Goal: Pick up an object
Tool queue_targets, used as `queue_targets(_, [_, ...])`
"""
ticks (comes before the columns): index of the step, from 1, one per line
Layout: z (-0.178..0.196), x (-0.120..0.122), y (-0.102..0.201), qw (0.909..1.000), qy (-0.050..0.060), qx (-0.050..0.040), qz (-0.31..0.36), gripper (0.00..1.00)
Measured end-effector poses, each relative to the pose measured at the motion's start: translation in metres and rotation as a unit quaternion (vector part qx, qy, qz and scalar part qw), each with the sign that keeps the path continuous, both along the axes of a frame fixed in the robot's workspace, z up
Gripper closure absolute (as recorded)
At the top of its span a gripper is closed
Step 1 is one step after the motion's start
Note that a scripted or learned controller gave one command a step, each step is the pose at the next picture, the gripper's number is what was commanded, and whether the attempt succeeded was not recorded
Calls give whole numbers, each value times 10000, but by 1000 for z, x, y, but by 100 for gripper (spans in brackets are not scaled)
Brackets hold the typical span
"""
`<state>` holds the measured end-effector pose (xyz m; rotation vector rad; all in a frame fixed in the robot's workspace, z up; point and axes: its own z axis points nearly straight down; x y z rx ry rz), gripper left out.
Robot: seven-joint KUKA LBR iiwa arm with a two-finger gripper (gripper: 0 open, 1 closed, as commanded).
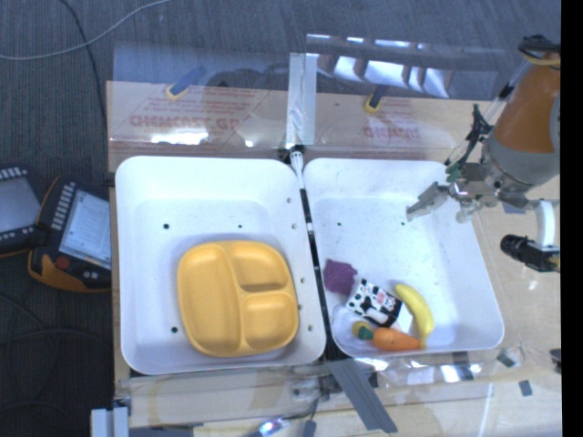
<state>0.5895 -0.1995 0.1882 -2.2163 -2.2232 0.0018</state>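
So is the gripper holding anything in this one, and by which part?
Nothing is held. The two-finger gripper is open above the right white bin, apart from the yellow banana and orange carrot.

No legible text anywhere.

Robotics lab test cell, not a home or shop. Signs: industrial arm (528,116) mounted at the right of a bench (209,116) made of taped board, two white bins (137,244) fixed side by side, clear plastic sheeting taped along the far edge. Teach pendant (68,235) lying on grey carpet at left, loose cables (55,16) trailing across the floor. Toy food (392,321) and a yellow divided plate (239,296) as test props.
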Motion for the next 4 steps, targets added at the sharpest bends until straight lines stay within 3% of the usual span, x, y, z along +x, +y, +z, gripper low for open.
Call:
queue_targets(1, [-54, -50, 28, 9982, 5, -11, -607, 0])
queue_targets(2, [-97, -101, 39, 9999, -87, -23, -79, 0])
queue_targets(3, [-88, -100, 40, 9999, -95, -15, -73, 100])
queue_targets(4, [50, -85, 108, 10000, -5, -13, -85, 100])
